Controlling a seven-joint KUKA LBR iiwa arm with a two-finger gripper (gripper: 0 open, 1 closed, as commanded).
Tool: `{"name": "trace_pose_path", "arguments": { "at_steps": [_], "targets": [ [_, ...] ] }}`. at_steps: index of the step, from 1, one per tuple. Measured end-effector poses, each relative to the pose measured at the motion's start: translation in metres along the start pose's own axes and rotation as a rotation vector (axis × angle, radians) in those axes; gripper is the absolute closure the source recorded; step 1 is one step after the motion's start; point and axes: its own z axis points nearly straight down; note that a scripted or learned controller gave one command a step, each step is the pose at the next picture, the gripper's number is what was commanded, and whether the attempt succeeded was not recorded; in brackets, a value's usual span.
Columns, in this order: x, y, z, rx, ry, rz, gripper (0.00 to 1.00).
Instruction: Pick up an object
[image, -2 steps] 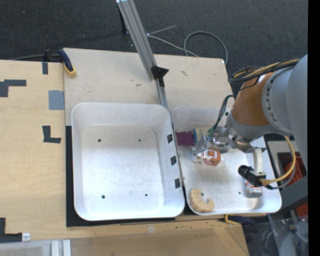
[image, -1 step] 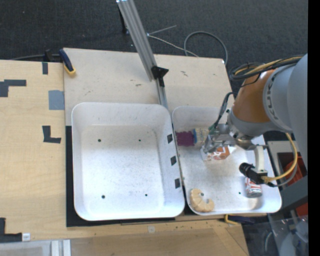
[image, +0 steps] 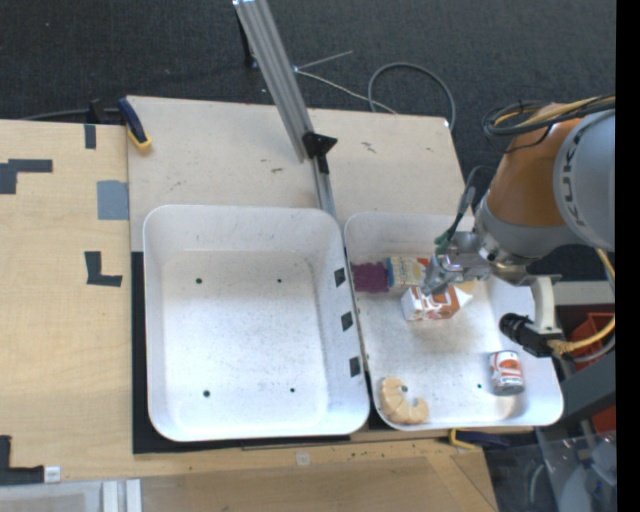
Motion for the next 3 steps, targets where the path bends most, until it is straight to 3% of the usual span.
{"name": "trace_pose_path", "arguments": {
  "at_steps": [1,3],
  "targets": [
    [0.0,0.001,-0.027,0.002,0.0,0.0,1.0],
    [0.103,-0.007,-0.022,0.005,0.002,-0.006,1.0]
  ]
}}
